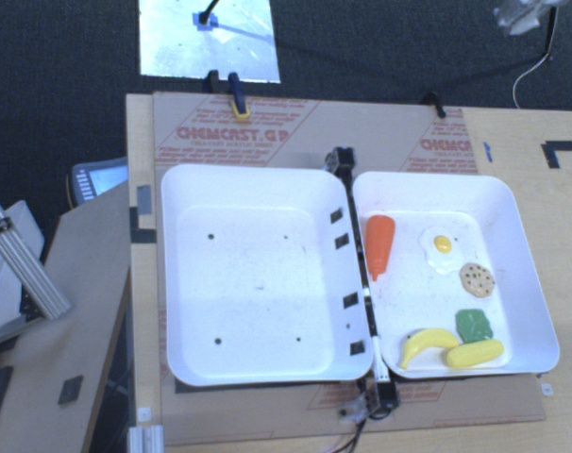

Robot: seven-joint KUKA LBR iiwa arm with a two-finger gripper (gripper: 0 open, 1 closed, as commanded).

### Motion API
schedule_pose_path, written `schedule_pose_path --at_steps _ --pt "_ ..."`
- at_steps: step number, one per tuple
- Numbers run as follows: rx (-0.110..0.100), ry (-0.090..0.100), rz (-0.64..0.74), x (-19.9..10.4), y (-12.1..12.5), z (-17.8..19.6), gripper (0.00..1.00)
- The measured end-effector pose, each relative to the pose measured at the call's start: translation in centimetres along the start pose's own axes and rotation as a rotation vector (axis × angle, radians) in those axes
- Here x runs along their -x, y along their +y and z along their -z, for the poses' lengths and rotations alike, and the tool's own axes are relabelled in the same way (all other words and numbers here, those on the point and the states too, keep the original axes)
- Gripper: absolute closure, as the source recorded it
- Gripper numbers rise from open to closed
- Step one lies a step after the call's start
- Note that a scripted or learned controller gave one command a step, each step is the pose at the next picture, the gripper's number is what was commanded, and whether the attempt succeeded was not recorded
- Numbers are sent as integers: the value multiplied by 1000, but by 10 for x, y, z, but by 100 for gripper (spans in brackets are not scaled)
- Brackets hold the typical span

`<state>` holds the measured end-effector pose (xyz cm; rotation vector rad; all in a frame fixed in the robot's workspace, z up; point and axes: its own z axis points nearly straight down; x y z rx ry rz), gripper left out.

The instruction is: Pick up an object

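Hand (529,6) sits blurred at the top right corner, well apart from both bins; whether it is spread or pressed together I cannot tell. Nearest in the right bin (527,243) lie a banana (426,343) touching a yellow corn-like piece (475,352), with a green item (473,324) just behind. Farther back: cookie (476,278), fried egg (441,247), carrot (378,244) beside the dividing wall. Crowding near the front could make a grasp catch two pieces or slip; the wall could block a grab at the carrot. Left bin (173,281) sits alongside on the desk (541,130).
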<state>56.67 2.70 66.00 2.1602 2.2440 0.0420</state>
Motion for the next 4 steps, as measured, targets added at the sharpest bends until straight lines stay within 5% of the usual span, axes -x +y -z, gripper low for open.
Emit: schedule_pose_path --at_steps 4 --pt "14 0 6 0 1 46 100"
